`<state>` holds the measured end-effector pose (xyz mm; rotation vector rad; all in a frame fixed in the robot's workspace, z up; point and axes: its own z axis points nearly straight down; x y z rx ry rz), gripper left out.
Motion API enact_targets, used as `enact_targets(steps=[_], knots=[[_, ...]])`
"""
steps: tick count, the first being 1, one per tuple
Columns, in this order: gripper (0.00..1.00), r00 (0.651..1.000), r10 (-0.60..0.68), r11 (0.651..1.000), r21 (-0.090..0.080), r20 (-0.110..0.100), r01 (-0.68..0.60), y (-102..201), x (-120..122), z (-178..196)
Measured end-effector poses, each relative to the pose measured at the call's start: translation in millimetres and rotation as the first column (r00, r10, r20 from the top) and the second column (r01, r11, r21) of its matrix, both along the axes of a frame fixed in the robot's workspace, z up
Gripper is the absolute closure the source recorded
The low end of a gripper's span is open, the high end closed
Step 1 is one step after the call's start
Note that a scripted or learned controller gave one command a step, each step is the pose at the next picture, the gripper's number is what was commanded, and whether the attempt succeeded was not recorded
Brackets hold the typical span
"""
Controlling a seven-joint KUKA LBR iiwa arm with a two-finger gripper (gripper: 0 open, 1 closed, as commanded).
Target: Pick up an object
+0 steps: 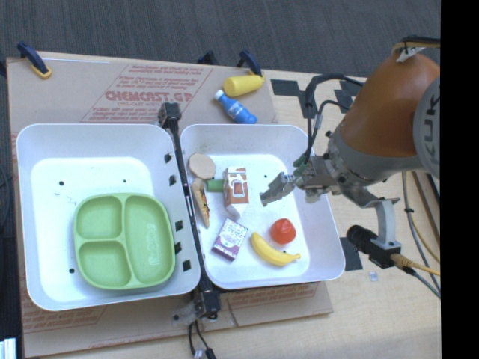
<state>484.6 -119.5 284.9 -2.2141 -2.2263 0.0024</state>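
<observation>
Camera view is showing the end effector [273,193] hovering over the right bin [323,234], holding nothing, its opening impossible to tell. Below it, tomato [283,230] and banana [274,250] are lying near the bin's front edge.

One fixed camera looks down aslant on both white bins [45,152].

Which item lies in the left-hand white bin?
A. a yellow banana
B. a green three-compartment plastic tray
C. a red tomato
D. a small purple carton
B: the green three-compartment plastic tray sits alone on the floor of the left white bin, while the banana, tomato and carton lie in the right bin.
</observation>
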Motion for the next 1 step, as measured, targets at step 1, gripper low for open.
enact_targets(steps=[1], knots=[[0.0, 1.0, 0.001, 1.0, -0.001, -0.002, -0.001, -47.4, 13.4, -65.6]])
